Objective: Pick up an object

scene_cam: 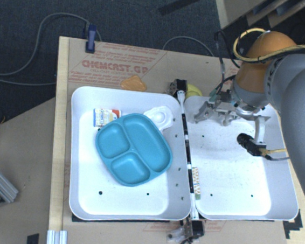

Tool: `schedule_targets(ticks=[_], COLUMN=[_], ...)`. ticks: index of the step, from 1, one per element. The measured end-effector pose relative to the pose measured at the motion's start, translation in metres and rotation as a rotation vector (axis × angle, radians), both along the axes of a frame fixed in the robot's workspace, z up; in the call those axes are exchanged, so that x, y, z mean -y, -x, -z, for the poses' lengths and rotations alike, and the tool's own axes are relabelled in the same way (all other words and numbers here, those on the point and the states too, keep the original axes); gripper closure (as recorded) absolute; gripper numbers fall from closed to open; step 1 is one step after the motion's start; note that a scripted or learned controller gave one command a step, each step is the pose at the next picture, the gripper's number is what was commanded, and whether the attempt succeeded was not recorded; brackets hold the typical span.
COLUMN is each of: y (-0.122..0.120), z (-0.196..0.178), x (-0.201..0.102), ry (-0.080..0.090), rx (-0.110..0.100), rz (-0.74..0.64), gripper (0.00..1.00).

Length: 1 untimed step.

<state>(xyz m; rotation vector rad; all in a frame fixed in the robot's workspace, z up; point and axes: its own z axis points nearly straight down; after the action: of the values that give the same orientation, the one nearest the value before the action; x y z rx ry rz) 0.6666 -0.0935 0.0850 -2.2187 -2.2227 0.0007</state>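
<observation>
In the left bin [86,182] a blue divided plate [133,148] lies near the middle. Touching its far left edge is a small white carton [104,116] with red and blue print. A white cup-like piece [160,117] sits at the plate's far right edge. My gripper [216,116] hangs over the far end of the right bin [242,193], well right of the plate. Its two grey fingers [201,114] stand apart, open, with nothing between them.
The grey arm with its orange band [265,55] fills the upper right, and a black fitting [250,143] sticks out over the right bin. Behind the bins on the board lie an orange lump [133,82] and a yellow-green object [191,91]. The bins meet at a ridge [187,155].
</observation>
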Motion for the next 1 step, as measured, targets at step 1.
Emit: schedule_targets(ticks=[1], y=[0.0005], z=[0.0001], x=[0.0325], ry=[0.003], rx=[0.003], rz=[0.004], gripper=[0.00])
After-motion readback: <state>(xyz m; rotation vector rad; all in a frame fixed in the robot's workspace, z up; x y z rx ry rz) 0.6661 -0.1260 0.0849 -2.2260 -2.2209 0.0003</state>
